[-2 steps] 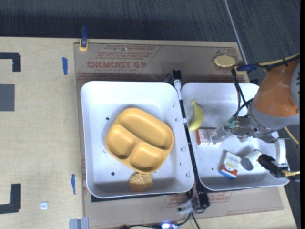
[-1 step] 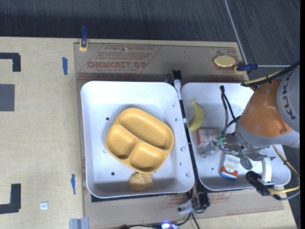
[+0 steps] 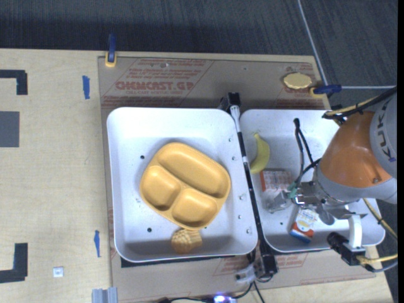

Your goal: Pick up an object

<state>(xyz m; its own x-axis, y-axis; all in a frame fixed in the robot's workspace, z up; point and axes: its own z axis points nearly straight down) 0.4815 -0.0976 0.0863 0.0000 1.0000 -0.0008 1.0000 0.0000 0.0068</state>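
The arm (image 3: 356, 160), grey with an orange band, reaches into the right bin (image 3: 372, 235) from the right, and its pincer (image 3: 302, 197) sits low among the things there; whether it is open or closed cannot be told. Just left of the pincer lie a crumpled silvery wrapper (image 3: 275, 200) and a small printed packet (image 3: 272, 180), and just below it a small carton (image 3: 303, 225) (white, with red and blue). A banana (image 3: 260, 153) lies above the packet. Left of the right bin, the left bin (image 3: 126, 169) holds a yellow sectioned tray (image 3: 184, 183) and a tan ball (image 3: 187, 239)
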